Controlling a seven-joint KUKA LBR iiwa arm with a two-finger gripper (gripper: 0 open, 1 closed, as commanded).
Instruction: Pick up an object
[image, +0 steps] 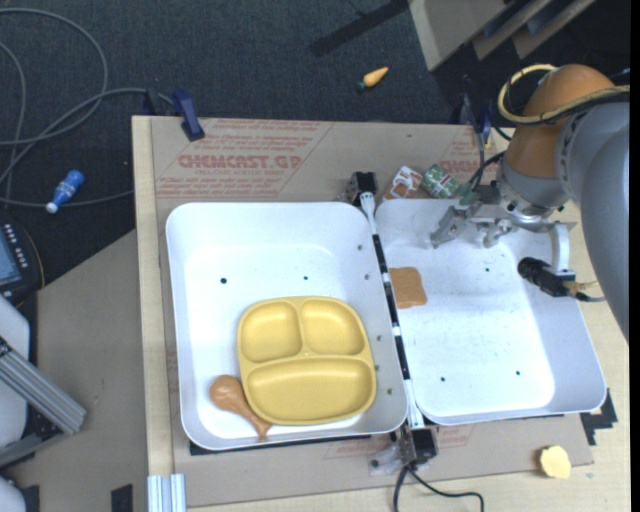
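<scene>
Brown, flat and square, an object (408, 287) is seen lying at the right bin's (500, 380) left edge. Near that bin's far edge the gripper (470, 225) is lowered, jaws spread open, nothing held.

The bins (200, 240) are white. The plate (305, 360) is yellow, the spoon (235, 397) is orange-tan, the square (408, 287) is brown, the desk (250, 160) is tan with red letters.
</scene>
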